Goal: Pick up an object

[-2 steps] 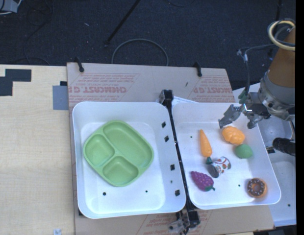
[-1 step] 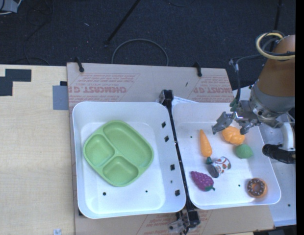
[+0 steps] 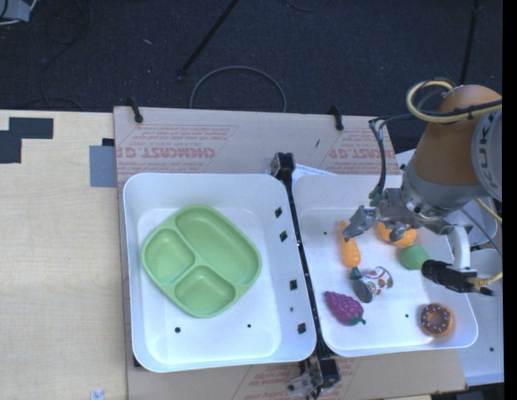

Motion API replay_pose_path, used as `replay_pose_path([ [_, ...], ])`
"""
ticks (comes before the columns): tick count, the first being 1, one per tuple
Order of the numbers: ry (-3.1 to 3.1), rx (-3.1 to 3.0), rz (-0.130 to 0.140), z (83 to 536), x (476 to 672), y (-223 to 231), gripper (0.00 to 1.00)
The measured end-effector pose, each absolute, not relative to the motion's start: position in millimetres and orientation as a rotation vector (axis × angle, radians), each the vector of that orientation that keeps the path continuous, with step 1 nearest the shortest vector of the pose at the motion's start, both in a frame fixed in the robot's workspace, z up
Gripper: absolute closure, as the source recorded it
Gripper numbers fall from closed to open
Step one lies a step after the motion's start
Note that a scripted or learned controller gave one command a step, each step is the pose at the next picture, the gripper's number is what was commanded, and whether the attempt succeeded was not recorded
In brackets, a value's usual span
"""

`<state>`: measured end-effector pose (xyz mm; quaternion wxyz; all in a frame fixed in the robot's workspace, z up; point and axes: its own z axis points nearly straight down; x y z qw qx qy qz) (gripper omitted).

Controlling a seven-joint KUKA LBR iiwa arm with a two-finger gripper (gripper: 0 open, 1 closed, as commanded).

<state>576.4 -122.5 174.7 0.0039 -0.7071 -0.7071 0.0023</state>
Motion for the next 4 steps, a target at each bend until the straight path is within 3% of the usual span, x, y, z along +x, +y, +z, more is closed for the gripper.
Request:
replay_pose_path([
  [1,-2.214,-2.218,0.007,125.4,569.4,-114.5,0.00],
  [2,-2.210,-2.225,0.005,138.4,570.2,-116.6,1.00],
  [4,-2.224,-2.223,-0.003,243.4,575.0,-118.3,1.00],
])
